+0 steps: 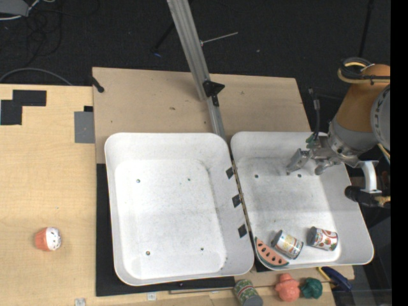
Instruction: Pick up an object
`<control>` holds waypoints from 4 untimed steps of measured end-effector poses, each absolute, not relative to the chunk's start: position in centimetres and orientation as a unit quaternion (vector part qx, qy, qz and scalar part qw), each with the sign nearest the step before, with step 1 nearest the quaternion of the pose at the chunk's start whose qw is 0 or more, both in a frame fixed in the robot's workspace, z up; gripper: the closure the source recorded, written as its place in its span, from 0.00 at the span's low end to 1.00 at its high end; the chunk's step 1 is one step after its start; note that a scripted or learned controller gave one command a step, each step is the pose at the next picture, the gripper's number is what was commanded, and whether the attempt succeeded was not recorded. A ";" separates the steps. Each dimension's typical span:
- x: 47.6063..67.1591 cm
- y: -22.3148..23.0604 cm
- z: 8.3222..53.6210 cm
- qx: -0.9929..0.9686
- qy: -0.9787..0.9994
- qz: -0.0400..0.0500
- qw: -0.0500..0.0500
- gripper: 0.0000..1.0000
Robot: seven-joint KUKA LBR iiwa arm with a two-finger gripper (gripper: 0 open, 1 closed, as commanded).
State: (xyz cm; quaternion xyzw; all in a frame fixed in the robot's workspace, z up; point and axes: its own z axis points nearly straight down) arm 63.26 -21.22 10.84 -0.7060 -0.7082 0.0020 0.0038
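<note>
My gripper (306,164) hangs over the back part of the right bin (280,199), low above its floor. Its two grey fingers are spread, so it is open, with nothing between them. At the front of this bin lie a silver and yellow can (288,243), a red and white can (322,238) and a watermelon-slice toy (268,253) against the front left corner. All three sit well in front of the gripper, apart from it.
The left bin (166,203) adjoins the right one. Below the right bin's front rim lie a greenish can (244,291), a pink toy (287,287) and a green toy (311,288). A red and white ball (48,239) rests on the far-left table. A metal rail (194,50) slants behind the bins.
</note>
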 end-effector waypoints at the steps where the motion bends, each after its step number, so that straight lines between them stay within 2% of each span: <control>1: 63.4 -21.3 12.2 -0.706 -0.709 0.001 0.001 1.00; 3: 63.9 -20.5 21.6 -0.706 -0.708 -0.001 -0.002 1.00; 4: 62.6 -15.7 22.6 -0.706 -0.709 0.000 0.002 1.00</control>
